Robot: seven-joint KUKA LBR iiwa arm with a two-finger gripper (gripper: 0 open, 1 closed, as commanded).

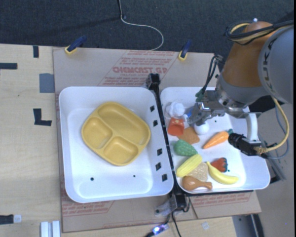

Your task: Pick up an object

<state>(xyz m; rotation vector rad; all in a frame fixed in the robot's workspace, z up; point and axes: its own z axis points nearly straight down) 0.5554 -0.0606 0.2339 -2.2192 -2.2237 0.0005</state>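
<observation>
My gripper hangs low over the back half of the right bin, beside a small white piece and above a tan wedge. An orange-red block and a small white bottle lie just to its left. Nearer the front of this bin are a carrot, a green vegetable, a corn cob, a strawberry, a banana and a chicken drumstick. I see nothing clearly held between the fingers.
The left bin holds a yellow divided plate. A black divider runs between the bins. The arm's grey and orange body overhangs the right bin's back right. Cardboard lies under both bins.
</observation>
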